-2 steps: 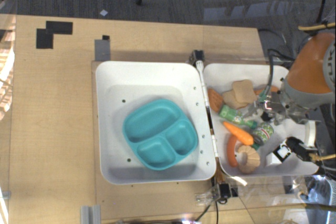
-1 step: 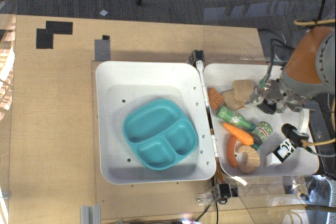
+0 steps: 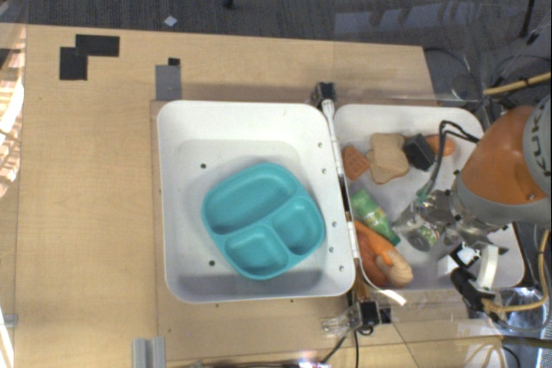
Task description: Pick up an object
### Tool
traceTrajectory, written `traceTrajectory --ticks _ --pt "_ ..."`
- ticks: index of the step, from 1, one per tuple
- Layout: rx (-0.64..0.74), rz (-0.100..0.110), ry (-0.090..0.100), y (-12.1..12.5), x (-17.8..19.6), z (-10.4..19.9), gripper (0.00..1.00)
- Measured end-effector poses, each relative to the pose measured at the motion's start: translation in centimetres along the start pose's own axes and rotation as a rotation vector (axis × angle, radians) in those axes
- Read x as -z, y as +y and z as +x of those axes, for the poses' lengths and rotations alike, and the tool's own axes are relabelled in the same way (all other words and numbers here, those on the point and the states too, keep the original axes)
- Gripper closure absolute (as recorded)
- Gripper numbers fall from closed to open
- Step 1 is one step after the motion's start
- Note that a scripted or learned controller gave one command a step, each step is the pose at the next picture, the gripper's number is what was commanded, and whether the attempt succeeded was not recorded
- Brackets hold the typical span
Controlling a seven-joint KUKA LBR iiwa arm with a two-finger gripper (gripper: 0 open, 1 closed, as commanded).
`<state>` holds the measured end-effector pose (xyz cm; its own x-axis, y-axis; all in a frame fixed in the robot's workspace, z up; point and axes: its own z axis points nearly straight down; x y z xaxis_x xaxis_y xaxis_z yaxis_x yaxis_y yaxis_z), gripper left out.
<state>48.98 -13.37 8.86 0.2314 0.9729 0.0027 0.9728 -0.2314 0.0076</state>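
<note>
Wooden desk carries my two white bins side by side; the left bin holds a teal divided plate and nothing I need, so my attention goes to the right bin, where the arm with its orange band has reached in from the right. From what I see the pincer sits low over the bin's middle, but glare and the wrist hardware blur it and I cannot tell whether it is apart, together or clamped on something. The candidates lie to its left along the divider: a carrot with a tan bread-like roll at its lower end, both lying diagonally from upper left to lower right, and a green packet just above them, closest to the tool. Further up sit a tan toast-shaped piece, an orange piece and a small black block. I judge the green packet the nearest pick, a short shift leftward, with the grip set across its diagonal.
</note>
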Motion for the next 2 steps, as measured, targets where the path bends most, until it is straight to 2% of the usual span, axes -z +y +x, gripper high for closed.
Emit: traceTrajectory --ticks 1,2 --pt "0.006 -0.011 0.001 0.5 1.3 0.2 1.0" --pt "0.143 -0.012 0.004 6.8 15.1 9.4 1.0"
